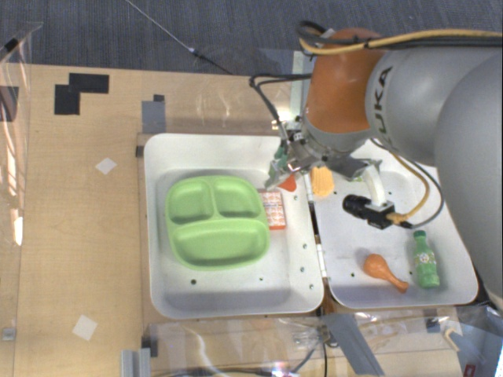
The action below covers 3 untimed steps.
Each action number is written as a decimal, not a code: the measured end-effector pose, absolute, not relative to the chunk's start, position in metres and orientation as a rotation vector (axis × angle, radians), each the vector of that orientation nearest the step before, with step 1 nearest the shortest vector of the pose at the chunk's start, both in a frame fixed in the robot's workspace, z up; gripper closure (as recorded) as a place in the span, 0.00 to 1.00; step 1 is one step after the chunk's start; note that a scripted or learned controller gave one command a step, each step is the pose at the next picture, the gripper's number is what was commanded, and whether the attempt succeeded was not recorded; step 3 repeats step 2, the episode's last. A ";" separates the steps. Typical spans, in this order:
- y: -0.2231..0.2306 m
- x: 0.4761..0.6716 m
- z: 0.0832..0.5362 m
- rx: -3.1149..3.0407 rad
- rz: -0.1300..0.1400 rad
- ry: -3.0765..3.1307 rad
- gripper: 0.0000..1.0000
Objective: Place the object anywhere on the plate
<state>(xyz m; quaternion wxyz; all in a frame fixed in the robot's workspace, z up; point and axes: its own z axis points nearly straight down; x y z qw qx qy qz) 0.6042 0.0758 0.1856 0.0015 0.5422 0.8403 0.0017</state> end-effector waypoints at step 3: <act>0.158 0.555 0.195 1.226 0.005 2.889 0.00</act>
